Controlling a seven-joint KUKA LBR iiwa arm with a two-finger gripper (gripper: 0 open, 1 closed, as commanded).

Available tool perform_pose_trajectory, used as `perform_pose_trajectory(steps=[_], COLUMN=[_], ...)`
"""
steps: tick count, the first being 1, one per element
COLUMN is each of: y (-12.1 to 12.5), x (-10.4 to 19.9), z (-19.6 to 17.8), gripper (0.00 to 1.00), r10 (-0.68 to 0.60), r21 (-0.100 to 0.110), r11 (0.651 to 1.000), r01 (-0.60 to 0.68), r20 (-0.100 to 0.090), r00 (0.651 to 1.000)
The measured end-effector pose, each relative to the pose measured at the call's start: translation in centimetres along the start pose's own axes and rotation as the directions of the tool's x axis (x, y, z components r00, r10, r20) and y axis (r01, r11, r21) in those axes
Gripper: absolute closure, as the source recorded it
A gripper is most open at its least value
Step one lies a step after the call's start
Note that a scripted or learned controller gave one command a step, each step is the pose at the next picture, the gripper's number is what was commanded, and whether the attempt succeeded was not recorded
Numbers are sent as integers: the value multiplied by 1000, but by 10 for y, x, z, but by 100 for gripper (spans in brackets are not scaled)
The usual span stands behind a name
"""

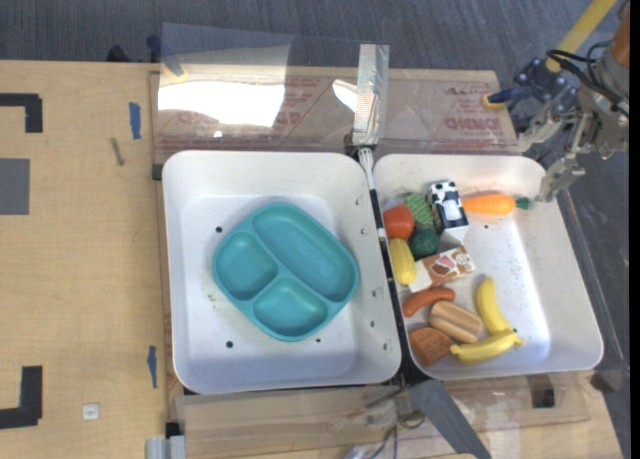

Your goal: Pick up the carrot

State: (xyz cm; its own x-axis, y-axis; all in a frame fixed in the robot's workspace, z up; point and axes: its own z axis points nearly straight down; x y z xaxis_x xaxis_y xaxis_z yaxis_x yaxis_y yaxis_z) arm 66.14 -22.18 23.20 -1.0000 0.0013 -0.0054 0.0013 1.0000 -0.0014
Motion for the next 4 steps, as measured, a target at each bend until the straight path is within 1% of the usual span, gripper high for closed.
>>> perform_pose_trajectory(steps=[1,2,3,4], y=[0,46,90,90], x=[3,-7,39,36], z=[142,143,144,131], gripper=[0,0,0,100], r10=[-180,-629,-579,-580], r21=[-1,2,0,7], r11=[984,778,815,815], r01=[180,629,579,580], r20=[1,3,5,11], r00=[984,778,815,815])
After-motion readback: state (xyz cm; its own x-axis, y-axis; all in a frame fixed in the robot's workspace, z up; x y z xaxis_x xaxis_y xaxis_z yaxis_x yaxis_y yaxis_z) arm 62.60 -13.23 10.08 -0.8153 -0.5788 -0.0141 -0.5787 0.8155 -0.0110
